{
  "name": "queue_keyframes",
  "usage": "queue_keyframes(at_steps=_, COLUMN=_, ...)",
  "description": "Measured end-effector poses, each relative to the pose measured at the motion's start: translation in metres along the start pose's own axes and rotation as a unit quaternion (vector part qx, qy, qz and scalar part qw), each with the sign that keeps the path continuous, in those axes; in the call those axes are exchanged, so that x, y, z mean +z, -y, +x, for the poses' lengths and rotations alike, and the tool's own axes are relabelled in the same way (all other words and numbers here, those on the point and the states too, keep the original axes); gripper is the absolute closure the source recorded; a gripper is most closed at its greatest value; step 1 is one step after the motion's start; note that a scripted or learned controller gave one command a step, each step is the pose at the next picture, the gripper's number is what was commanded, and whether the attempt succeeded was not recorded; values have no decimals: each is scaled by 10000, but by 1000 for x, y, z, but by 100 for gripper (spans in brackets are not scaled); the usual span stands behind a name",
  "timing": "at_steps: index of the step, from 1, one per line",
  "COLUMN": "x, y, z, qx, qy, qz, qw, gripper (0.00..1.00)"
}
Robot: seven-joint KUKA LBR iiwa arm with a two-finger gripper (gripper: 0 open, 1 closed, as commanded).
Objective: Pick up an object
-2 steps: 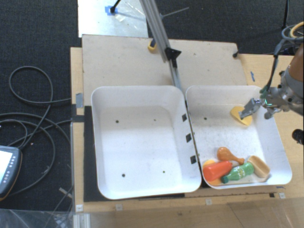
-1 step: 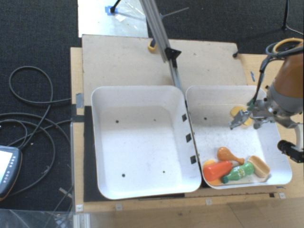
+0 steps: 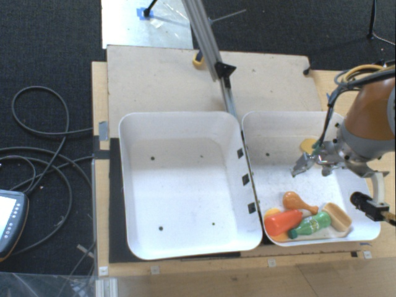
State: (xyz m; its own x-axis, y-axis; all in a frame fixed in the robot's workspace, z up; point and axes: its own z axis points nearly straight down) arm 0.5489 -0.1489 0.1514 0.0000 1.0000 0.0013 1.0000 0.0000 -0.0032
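The right bin (image 3: 272,141) holds several toy foods in its near corner: an orange drumstick shape (image 3: 296,201), a red-orange piece (image 3: 283,220), a green bottle (image 3: 311,224) and a tan bun (image 3: 338,216). A flat yellow piece (image 3: 309,145) lies farther back, next to the wrist. My gripper (image 3: 313,167) hangs over the middle of the right bin, just above and behind the drumstick shape. Its fingers are spread open, with only white bin floor showing between them.
The left bin (image 3: 179,184) sits beside the right one, the two sharing a raised wall (image 3: 245,178). A slanted metal pole (image 3: 207,36) crosses the board behind the bins. Cables and a pendant (image 3: 9,218) lie on the floor at left.
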Motion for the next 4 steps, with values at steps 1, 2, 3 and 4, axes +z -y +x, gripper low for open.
queue_keyframes(at_steps=1, x=44, y=6, z=-2, qx=1, qy=0, qz=3, qw=10000, gripper=0)
queue_keyframes(at_steps=2, x=31, y=4, z=-2, qx=3, qy=8, qz=-34, qw=10000, gripper=100)
queue_keyframes(at_steps=3, x=-30, y=1, z=5, qx=-31, qy=15, qz=-55, qw=10000, gripper=100)
queue_keyframes(at_steps=4, x=-91, y=-8, z=0, qx=-30, qy=20, qz=-61, qw=10000, gripper=100)
